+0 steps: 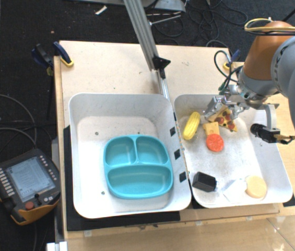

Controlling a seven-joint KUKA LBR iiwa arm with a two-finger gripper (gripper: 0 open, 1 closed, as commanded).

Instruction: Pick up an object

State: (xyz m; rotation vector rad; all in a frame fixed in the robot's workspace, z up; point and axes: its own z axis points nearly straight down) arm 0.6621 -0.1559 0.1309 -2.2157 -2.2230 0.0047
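- Camera view from above, looking down at a slant on two white bins side by side.
- In the left bin (pixel 84 140): just a blue tray (pixel 137 166) with three parts.
- In the right bin (pixel 285 184): a bunch of small toys to choose from.
- Near the top of that bin: a yellow toy (pixel 191 125), an orange block (pixel 210 127), a red round toy (pixel 215 143) and a little red and yellow food toy (pixel 225 121), all close together.
- Down at the front: a black block (pixel 204 182) and a pale round toy (pixel 256 187), well apart from the rest.
- Reaching in from the right: the grey and orange arm (pixel 272 56), with the claw (pixel 223 110) low over the top of the right bin.
- Right above the little food toy and just beside the orange block, maybe touching them.
- Cannot tell if the claw is wide or narrow; too small and too dark to see.
- Nothing seen held in the claw.
- Probably at the grabbing step: claw down at the toys, but no toy lifted yet.
- Left to do: close on one toy, most likely the food toy or the orange block, and lift it up off the bin.
- Could slip, with the toys so close together.
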